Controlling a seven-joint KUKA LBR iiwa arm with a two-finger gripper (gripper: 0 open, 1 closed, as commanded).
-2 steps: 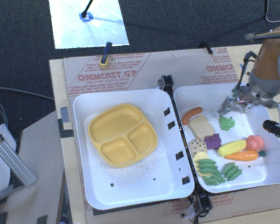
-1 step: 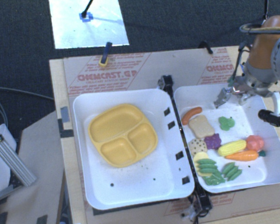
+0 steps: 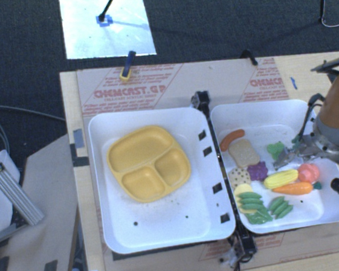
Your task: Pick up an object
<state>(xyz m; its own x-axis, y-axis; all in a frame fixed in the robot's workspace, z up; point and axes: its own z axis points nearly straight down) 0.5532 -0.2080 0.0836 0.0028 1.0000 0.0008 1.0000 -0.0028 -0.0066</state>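
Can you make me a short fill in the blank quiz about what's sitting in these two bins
1. The yellow divided plate lies in the ____ bin.
2. Next to the corn lies an orange ____.
3. The toy hot dog lies in the ____ bin.
4. The plate has ____ compartments.

Missing words: left; carrot; right; three

I see glossy white plastic bins (image 3: 155,118) and a smooth, matt yellow plastic tray (image 3: 148,163). Beneath lies printed brown cardboard (image 3: 211,78).
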